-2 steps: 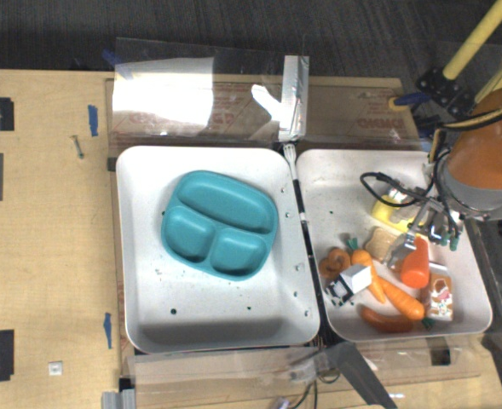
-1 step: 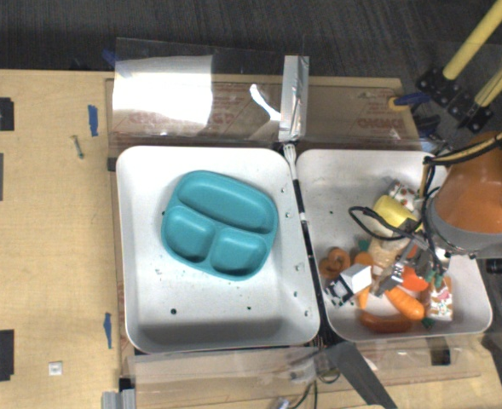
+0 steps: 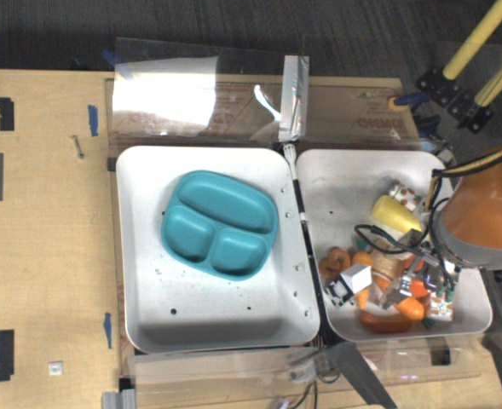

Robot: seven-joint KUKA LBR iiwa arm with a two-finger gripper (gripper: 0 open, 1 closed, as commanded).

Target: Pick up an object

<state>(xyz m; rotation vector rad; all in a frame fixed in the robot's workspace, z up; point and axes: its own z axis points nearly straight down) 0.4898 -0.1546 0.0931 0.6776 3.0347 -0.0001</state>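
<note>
Camera view, glossy teal sectioned tray (image 3: 220,224), fingers (image 3: 395,290) state unclear amid small jumbled objects (image 3: 378,296)

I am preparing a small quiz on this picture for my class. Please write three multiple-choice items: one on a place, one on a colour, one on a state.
1. Where does the divided tray lie?
A. In the left bin
B. In the right bin
C. On the bench outside the bins

2. What colour is the divided tray?
A. Red
B. Teal
C. Black

3. How does the gripper stand?
A. Raised high above the left bin
B. Outside both bins
C. Low in the right bin, among the small objects

Answers:
1 A: the left bin holds it.
2 B: its surface is blue-green.
3 C: the arm reaches down into the pile of small objects.
</note>
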